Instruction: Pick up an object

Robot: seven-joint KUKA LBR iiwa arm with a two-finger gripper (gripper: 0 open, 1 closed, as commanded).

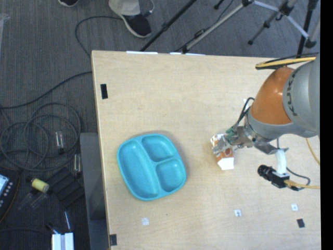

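Note:
My gripper (222, 146) reaches in from the right and hangs low over the pale wooden tabletop (171, 92), right of the middle. Directly under and against it is a small object (226, 163) with a white block-like lower part and an orange-brown bit above. I cannot tell whether the object is held or just lies beneath the gripper. The grey arm with its orange band (273, 103) covers the table's right side.
A blue plate with three compartments (151, 165) lies left of the gripper, about a hand's width away. A black mark (104, 91) sits near the table's left edge. Small markers (238, 212) dot the front. Cables and tripod legs lie on the floor beyond.

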